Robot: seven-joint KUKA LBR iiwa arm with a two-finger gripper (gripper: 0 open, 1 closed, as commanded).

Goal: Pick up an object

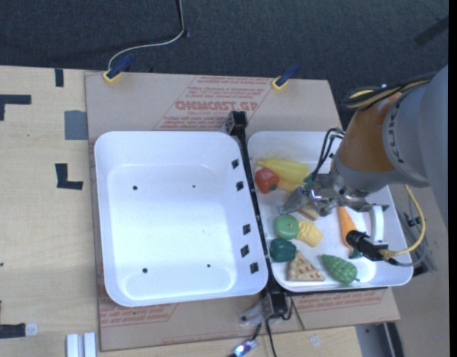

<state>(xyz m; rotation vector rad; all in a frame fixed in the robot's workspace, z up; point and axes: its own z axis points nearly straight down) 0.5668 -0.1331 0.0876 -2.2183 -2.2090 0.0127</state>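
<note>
Hovering gripper (309, 198) low in crowded right bin (396, 277), grip state unclear; risks nudging yellow corn (309, 233) or green round toy (286, 226) aside.

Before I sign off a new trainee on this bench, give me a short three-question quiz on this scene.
1. True or false: the toys lie in the right bin.
2. Which toy lies nearest the divider? A) red tomato B) orange carrot C) green cone
3. What does the end effector hover over?

Key: 1 true. 2 A. 3 The toy pile, beside the yellow banana.
</note>
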